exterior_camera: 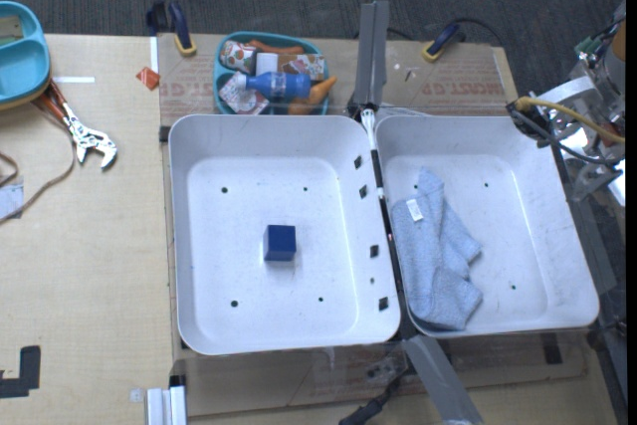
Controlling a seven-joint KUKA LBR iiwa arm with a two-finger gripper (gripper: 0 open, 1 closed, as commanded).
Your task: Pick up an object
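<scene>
A small blue cube (pixel 281 242) rests flat on the floor of the left bin (pixel 199 154), slightly below its middle. A crumpled light-blue cloth (pixel 436 252) lies in the left half of the right bin (pixel 537 164), stretching from its middle to the near wall. My gripper (pixel 595 149) is at the view's right edge, over the right bin's right rim, among cables and metal parts. It is well away from the cloth and far from the cube. Nothing is seen held in it.
Behind the left bin stands a teal tub (pixel 271 75) full of small items. A wrench (pixel 88 142) and a teal tray (pixel 18 50) lie on the wooden bench at the left. A grey post (pixel 371 55) rises between the bins at the back.
</scene>
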